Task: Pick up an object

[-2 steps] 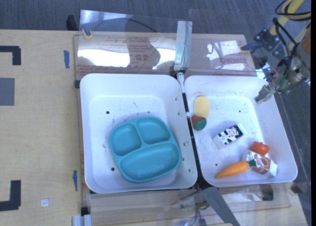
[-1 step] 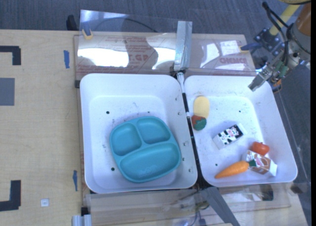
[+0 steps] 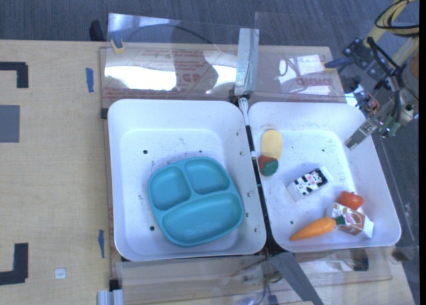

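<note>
Two shallow white plastic bins (image 3: 126,164) are sitting side by side as the gripper (image 3: 359,137) is hovering at the right bin's upper right rim, carrying nothing. Left of and below it are lying a yellow toy (image 3: 271,142), a black-and-white patterned box (image 3: 308,182), an orange plastic carrot (image 3: 313,229) and a small carton (image 3: 351,220). Farther left, a blue sectioned plate (image 3: 194,200) is resting in the other bin.
</note>
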Controlling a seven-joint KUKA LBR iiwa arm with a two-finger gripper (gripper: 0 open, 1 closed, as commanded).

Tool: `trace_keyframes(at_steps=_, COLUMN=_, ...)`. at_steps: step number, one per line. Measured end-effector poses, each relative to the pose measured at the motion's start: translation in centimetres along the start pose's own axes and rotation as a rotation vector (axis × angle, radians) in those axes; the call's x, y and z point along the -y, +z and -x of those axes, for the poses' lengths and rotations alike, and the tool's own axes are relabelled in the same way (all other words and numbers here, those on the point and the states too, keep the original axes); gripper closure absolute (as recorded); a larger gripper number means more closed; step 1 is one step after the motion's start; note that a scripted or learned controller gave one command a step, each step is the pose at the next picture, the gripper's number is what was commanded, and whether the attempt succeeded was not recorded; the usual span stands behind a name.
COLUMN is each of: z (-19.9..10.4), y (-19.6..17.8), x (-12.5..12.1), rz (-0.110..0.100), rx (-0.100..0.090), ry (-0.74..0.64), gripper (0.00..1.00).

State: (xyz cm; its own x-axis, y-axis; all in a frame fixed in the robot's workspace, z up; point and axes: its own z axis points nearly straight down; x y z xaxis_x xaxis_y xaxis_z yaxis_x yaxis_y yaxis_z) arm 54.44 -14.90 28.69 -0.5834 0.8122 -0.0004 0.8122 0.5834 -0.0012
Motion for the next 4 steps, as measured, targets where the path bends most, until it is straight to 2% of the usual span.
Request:
trace_keyframes(at_steps=1, z=-6.0, y=-6.1, x=2.1, rz=0.006, rx=0.006, ry=-0.200, gripper=1.00)
trace_keyframes(at_steps=2, z=1.3, y=-6.4, x=8.9, rz=0.003, rx=0.008, ry=-0.414, gripper=1.00)
trace_keyframes(at_steps=3, z=-2.7, y=-6.2, x=5.9, rz=0.003, rx=0.002, ry=-0.577, gripper=1.00)
trace_keyframes(at_steps=4, z=-2.5, y=-5.0, x=1.3, rz=0.004, rx=0.007, ry=-0.753, gripper=1.00)
